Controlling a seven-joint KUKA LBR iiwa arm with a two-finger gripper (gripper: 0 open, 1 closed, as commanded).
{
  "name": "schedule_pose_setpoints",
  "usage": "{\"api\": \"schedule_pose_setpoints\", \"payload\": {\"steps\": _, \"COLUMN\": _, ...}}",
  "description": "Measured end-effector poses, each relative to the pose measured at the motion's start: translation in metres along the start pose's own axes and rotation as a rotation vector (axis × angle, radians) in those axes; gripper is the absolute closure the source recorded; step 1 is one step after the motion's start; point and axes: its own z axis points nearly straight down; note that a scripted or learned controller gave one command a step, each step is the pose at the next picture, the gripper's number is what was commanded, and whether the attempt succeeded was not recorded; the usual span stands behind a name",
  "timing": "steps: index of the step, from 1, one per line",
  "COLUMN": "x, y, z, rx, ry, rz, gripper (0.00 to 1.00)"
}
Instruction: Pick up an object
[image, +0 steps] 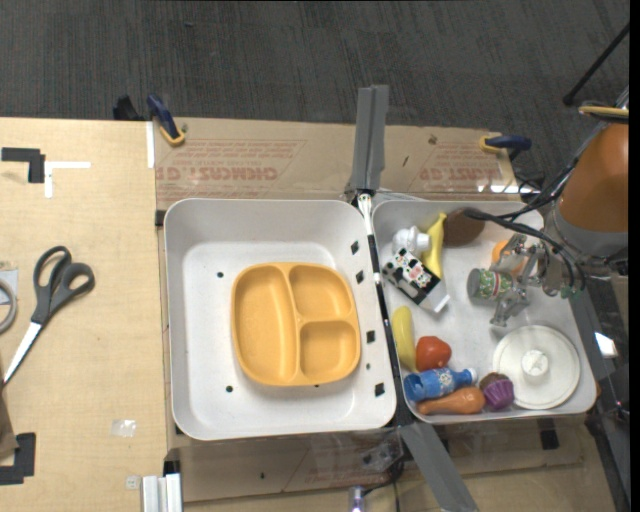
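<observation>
Now we are hovering the gripper, its state impossible to tell, beside a small green can — light, rigid, slippery; we would pinch its sides.

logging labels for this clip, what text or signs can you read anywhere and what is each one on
Red print on the cardboard sheet behind the left bin: appears upside down, too blurred to read for sure.
Red print on the cardboard behind the right bin: also upside down and blurred, not readable.
Black and white carton in the right bin: patterned, no legible words.
Green can near the gripper: label too small to read.
</observation>
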Motion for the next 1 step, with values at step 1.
{"api": "schedule_pose_setpoints", "payload": {"steps": 1, "x": -0.0402, "y": 0.0399, "z": -0.0004, "rx": -0.001, "ry": -0.003, "rz": 0.044, "gripper": 0.0}}
